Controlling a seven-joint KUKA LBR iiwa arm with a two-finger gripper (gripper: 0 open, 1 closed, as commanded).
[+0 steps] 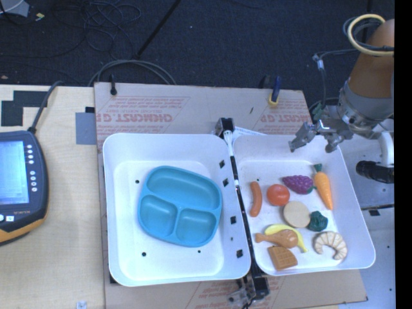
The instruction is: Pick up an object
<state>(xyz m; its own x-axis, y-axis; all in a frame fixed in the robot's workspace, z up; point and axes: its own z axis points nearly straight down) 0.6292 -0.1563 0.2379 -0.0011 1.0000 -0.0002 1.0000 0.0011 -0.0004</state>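
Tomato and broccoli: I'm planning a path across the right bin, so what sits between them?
In the camera view, a round beige slice lies between the tomato and the broccoli, close against both.

KUKA arm, single, reaching in from the right
Gripper point(316, 139): fingers splayed apart, nothing between them; grey wrist and orange band rising above and behind it.

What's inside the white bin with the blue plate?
Just the blue plate, lying flat in the left bin, nothing showing in its three sections. Whatever is under the plate is covered. The toy food sits in the right bin.
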